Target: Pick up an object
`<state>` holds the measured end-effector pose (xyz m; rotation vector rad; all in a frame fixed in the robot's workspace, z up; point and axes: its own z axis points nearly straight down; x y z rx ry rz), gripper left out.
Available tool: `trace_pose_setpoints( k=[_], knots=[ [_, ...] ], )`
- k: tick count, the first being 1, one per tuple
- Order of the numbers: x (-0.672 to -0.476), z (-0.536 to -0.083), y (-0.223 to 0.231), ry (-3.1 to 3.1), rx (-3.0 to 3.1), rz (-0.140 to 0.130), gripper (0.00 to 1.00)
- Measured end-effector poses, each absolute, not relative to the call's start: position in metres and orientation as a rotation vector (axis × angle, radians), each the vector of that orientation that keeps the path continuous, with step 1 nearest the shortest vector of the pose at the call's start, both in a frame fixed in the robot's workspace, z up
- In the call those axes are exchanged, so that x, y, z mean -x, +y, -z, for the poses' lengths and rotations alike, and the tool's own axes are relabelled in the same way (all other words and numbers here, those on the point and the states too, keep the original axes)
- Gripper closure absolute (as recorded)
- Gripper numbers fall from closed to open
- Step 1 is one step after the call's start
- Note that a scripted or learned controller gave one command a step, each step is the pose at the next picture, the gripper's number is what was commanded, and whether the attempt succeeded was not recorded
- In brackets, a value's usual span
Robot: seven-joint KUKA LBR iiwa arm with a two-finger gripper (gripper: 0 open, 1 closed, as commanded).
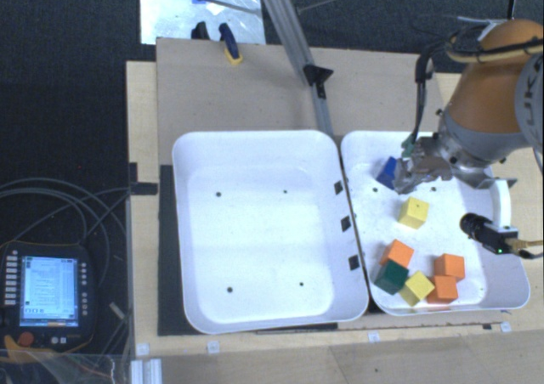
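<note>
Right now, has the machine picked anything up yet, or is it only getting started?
Nothing looks lifted yet. The gripper is down in the right bin, right beside a blue block; whether it grips it is unclear. The grab and lift remain. The other blocks sit untouched, such as the yellow block.

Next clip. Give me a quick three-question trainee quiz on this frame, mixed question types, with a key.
1. True or false: all the blocks lie in the right bin.
2. Which block lies right next to the gripper? A) blue block B) dark green block C) orange block by the near rim
3. How many yellow blocks are there?

Key: 1 true; 2 A; 3 two, one mid-bin and one near the front.
</note>
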<state>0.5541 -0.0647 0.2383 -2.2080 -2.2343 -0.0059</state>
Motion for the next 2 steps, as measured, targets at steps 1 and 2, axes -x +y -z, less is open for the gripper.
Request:
trace_pose_setpoints(
  k=[1, 2],
  knots=[
    [-0.551, -0.232, -0.011, -2.234, 2.208, 0.004, 1.00],
    [-0.546, -0.235, 0.049, -2.234, 2.207, 0.004, 1.00]
  ],
)
